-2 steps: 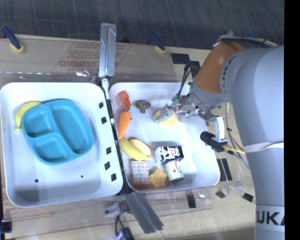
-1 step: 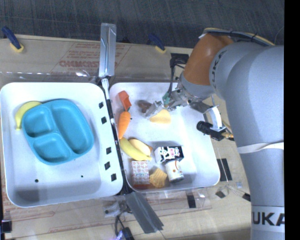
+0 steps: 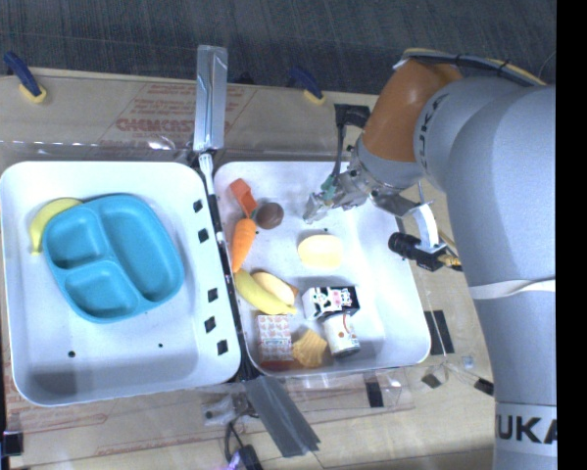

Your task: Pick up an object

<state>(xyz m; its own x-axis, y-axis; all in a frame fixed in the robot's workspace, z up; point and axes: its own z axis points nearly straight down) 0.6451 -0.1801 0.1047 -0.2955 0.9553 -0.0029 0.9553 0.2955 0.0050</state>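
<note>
My pincer hangs in the right bin, state not discernible. Pale yellow block just below it; brown ball and carrot to its left.

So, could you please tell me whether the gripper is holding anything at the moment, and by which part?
Nothing is held: the gripper hangs over the right bin, above the pale yellow block.

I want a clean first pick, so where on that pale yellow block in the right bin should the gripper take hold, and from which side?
Probably straight down from above, closing across the short sides of the pale yellow block. It lies flat on the right bin floor with bare floor around it, and the gripper already hangs just beyond its far edge. Its material is unclear, so grip gently.
</note>
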